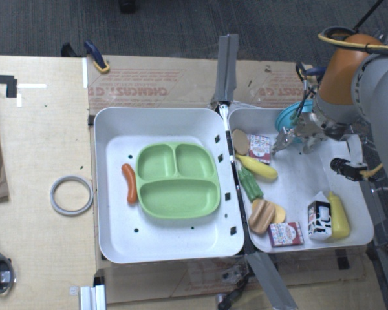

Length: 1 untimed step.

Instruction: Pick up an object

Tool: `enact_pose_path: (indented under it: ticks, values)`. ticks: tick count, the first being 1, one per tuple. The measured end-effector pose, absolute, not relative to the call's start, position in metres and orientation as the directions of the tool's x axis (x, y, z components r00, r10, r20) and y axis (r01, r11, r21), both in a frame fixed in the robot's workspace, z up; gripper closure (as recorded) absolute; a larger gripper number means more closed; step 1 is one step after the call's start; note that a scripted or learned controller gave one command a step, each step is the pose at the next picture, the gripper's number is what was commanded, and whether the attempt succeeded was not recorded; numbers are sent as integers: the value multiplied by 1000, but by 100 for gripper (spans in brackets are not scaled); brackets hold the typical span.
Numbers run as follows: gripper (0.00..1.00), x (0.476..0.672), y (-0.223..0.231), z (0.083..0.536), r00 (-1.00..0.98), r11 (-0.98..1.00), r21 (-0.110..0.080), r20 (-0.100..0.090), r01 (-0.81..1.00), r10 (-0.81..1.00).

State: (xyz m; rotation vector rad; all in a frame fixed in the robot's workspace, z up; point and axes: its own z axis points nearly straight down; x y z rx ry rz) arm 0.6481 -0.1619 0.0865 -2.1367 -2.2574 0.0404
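The grey KUKA arm with its orange band (349, 70) reaches in from the right over the far end of the right-hand shallow white bin (304, 192), while the left-hand white bin (110, 192) alongside it holds a pale green three-compartment plastic tray (178, 181) with an orange toy sausage (129, 183) lying just beside the tray's left edge. At the arm's tip the two-finger gripper (286, 142) hangs low in the bin's far part, near a small pink-and-white carton (259, 147) and close to a turquoise bowl (290, 116) behind it; whether it is open or closed I cannot tell, and nothing can be made out in its grasp. The pickable things crowd the bin's left and near sides: a yellow toy banana (258, 167), a green ridged toy vegetable (250, 185), a tan toy hot-dog bun (266, 215), a second pink carton (286, 234), a black-and-white milk-style carton (319, 221) touching a yellow oblong block (339, 217). The carton nearest the gripper looks the likeliest target. The risks, as I judge them: the carton touches the banana and a brown round piece (239, 143), so a descent slightly off could strike a neighbour or nudge the carton against the bin wall; a flat-lying box may also slip out of a closing grip.
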Motion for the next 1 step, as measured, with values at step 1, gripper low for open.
enact_pose_path:
  ticks: [1]
  values:
    - [0, 648, -162, 86, -55, 55, -42, 6, 998, 998]
